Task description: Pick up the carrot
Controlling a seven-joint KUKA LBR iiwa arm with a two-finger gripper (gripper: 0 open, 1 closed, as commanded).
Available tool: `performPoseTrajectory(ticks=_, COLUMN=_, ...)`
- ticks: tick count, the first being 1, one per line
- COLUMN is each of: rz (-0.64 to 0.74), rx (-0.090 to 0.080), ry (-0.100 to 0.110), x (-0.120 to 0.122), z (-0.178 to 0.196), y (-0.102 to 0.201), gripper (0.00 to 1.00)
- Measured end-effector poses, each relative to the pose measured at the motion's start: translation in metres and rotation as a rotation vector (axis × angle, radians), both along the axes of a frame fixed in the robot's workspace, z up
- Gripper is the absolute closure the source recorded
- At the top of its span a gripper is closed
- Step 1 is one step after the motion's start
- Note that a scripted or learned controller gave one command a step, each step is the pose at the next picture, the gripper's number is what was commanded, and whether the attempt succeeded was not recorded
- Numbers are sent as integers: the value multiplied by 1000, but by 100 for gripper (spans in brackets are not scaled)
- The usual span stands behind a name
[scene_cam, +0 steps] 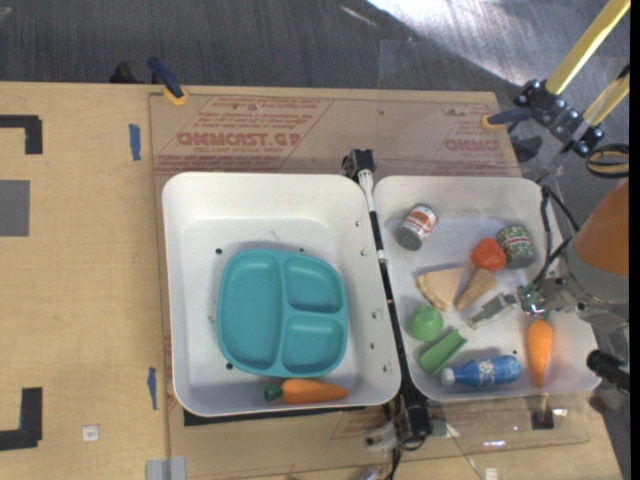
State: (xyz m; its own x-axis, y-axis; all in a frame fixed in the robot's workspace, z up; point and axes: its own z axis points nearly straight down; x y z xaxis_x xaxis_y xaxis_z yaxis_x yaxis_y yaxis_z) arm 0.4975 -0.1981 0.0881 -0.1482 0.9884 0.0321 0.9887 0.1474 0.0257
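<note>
"Has it got the carrot yet?"

"Not that I can say. There are two. One orange toy carrot with a green stalk end (312, 391) lies in the left white bin (190, 268), against the front wall, just beside the teal divided plastic plate (282, 310). Nothing is near that one."

"And the other?"

"A plain orange toy carrot (540, 351) sits in the right white bin (470, 190), near its right side, pointing towards the front, next to the blue plastic bottle (485, 371). The grey arm's gripper (528, 301) is right above its upper end, touching or nearly so."

"Gripping it?"

"I can't tell whether the gripper is wide or closed; it's a small dark tangle from here. Nor can I tell if the carrot is off the bin floor."

"So how far along?"

"I'd judge the approach is done, since the gripper is at the right-hand carrot. A sure hold and a clear lift are not yet shown. The green toy cucumber (441, 349) and the rest lie apart from it."
</note>
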Motion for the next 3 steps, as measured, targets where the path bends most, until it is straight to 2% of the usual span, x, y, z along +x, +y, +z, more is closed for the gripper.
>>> performPoseTrajectory(ticks=1, rz=-6, rx=-26, ry=-10, x=1, z=9, y=-9, gripper=100)
performPoseTrajectory(ticks=3, rz=-4, rx=-28, ry=-15, x=6, z=23, y=-8, gripper=100)
